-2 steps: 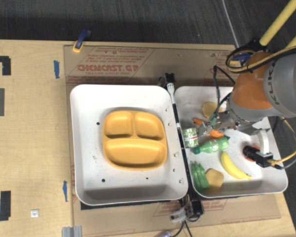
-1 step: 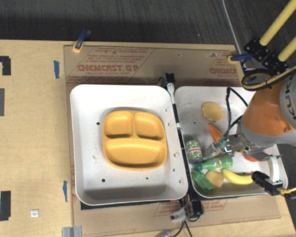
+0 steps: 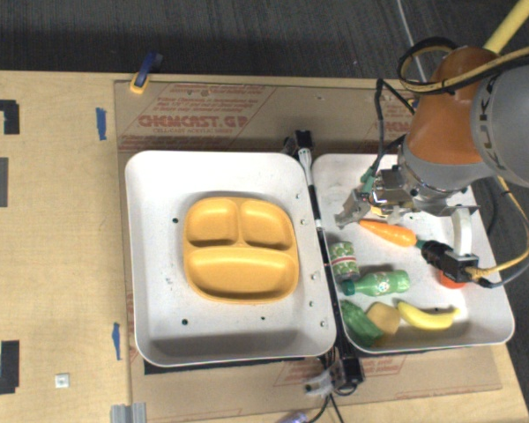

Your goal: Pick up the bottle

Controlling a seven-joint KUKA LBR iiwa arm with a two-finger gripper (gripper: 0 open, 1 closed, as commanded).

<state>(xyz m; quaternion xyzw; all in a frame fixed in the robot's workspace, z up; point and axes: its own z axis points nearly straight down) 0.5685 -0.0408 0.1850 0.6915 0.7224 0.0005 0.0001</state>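
Metal fingers of the gripper (image 3: 357, 208) stand apart, nothing between them, so the jaws are released and hanging over the upper left part of the right bin (image 3: 498, 320). Pick not done yet, by my read: bottle (image 3: 376, 283) lies on the bin floor, well below the jaws toward the near edge, not touching them.

Just beside the jaws, on the arm's side: carrot (image 3: 389, 233), lying across the bin. Below the jaws: small can (image 3: 342, 257) with a green-and-white label, touching or nearly touching the bottle's end. Further out: banana (image 3: 427, 315), a green veg (image 3: 360, 321) and a tan block (image 3: 386, 317), all crowded at the near rim just past the bottle.

Bottle itself: green, on its side, roughly crosswise, white label marks mid-body. Neck end hard to tell. Looks smooth and round, likely to roll if nudged.

Left to do: move down past the can, line up across the body, descend, close, lift. Tight clearance to the can and tan block.

Left bin (image 3: 150, 263) holds a yellow tray (image 3: 241, 246), far side from the jaws.
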